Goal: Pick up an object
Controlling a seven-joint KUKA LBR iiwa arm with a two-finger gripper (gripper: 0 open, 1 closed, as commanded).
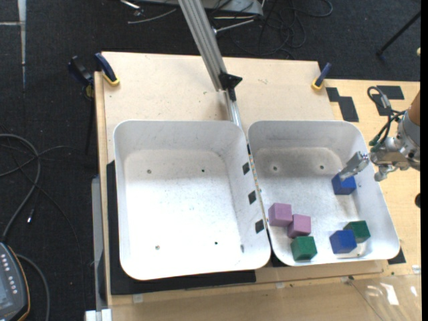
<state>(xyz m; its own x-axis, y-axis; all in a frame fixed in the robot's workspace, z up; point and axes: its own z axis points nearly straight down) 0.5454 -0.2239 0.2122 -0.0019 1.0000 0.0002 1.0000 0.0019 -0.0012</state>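
Several small blocks lie in the right bin (294, 139). A blue block (344, 185) sits near the right wall. Two pink blocks (280, 213) (299, 225) lie side by side towards the front, with a green block (303, 247) just in front of them. Another blue block (342, 241) and a dark green block (359, 230) rest in the front right corner. My gripper (364, 172) hangs over the bin's right wall, open. Its left finger (352, 166) slants down and ends just above the first blue block. Nothing sits between the fingers.
The left bin (134, 146) stands beside the right one, sharing a raised middle edge (249, 186). A metal pole (204, 35) slants in from the back. Clamps sit at the bench's back corners (107, 70) (321, 76). Cables lie on the floor around the bench.
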